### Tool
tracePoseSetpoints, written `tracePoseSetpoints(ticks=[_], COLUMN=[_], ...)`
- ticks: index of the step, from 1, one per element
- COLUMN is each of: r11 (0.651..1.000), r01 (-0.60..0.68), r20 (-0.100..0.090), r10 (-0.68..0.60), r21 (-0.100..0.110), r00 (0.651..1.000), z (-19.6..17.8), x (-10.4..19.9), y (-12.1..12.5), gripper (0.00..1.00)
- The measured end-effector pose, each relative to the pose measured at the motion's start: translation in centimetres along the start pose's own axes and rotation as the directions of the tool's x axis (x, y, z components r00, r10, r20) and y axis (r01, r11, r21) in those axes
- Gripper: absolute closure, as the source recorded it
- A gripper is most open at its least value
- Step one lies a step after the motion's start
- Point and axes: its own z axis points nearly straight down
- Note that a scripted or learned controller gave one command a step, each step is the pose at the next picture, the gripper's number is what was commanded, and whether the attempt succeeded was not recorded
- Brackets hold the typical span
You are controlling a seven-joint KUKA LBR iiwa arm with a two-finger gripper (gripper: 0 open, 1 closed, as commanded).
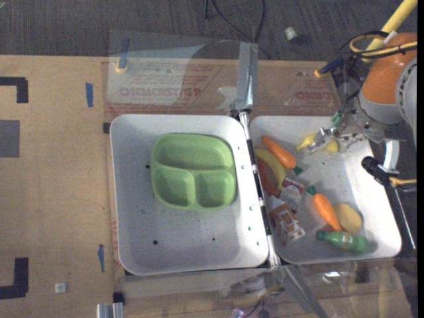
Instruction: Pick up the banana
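Note:
The banana (271, 165) is yellow and curved. It lies in the right bin (377, 211) near that bin's left wall, partly under an orange carrot (279, 151). My gripper (329, 138) is low over the back of the right bin, to the right of the banana and apart from it. A small yellow object (307, 141) lies right at the gripper's left side, and a further bit of yellow shows beneath the gripper. The metal parts of the gripper hide how it meets that object.
The right bin also holds a second carrot (324, 211), a yellow potato-like piece (348, 217), a green bottle (344, 241) and two small cartons (289, 222). A green divided plate (194, 171) sits in the left bin (132, 230). Cables hang near the arm (391, 85).

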Motion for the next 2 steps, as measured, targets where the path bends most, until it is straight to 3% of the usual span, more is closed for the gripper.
tracePoseSetpoints(ticks=[1, 2], r11=[1.000, 1.000], r01=[0.005, 0.007], r20=[0.014, 0.017], r10=[-0.005, -0.007], r21=[-0.004, -0.005], r00=[1.000, 1.000], z=[-1.0, -2.1], x=[-0.2, -0.1], y=[0.0, 0.1], gripper=[1.00, 1.00])
